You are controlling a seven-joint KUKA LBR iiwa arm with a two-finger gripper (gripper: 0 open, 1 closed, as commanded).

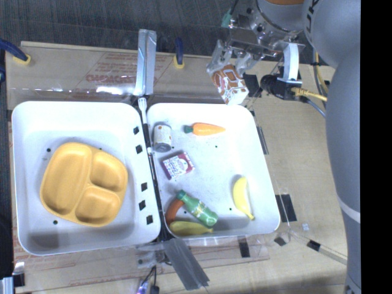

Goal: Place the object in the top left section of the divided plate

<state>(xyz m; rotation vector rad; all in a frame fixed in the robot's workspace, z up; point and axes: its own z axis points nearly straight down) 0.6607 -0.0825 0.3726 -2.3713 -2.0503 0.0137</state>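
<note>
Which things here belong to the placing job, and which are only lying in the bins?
Job: small carton between the fingers of the pincer; yellow divided plate.

Lying about: carrot, can, purple packet, banana, green bottle.

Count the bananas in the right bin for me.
2. One banana lies near the bin's right wall. Another banana lies at the front edge, partly under the green bottle. More could be hidden beneath it.

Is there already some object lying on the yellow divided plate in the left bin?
No, the yellow divided plate has nothing in its sections, and the small carton is up at the tool above the right bin.
</note>
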